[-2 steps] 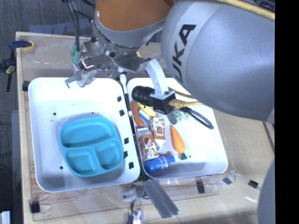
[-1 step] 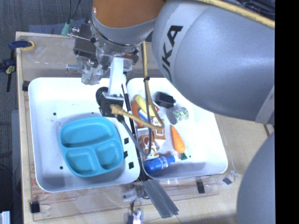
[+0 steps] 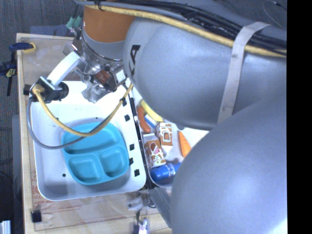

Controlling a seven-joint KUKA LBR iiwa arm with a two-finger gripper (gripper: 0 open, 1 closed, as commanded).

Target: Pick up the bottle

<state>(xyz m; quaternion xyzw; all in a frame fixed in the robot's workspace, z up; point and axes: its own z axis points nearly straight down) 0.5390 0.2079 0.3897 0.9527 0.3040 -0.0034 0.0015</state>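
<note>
- My gripper (image 3: 93, 92) hangs over the far end of the left bin (image 3: 48, 189), about 11 o'clock from the blue tray (image 3: 95, 152); can't tell from this angle how it is set, and nothing visible in it.
- Orange band of my arm (image 3: 105, 23) sits at 12 o'clock, big grey links cover most of the right bin.
- Yellow cable (image 3: 73, 128) loops from the wrist down across the tray's near rim.
- Bottle (image 3: 163, 172): taking it to be the blue rounded item with white base in the right bin, at 4 o'clock from the tray, just past the divider wall (image 3: 135, 145). Partly hidden by my arm, so the ID is a guess.
- Neighbours: printed carton (image 3: 155, 152) touching or just beside it at 12 o'clock, second carton (image 3: 165, 133) further up, orange pieces (image 3: 184, 144) at 1 o'clock.
- Handling guess: small, light, hard plastic, smooth and curved, likely to slip or roll if pinched off-centre.
- Grab across the body's narrow width, mid-height, away from the carton side.
- Gripper is in the wrong bin for it; needs to cross the divider toward 4 o'clock.
</note>
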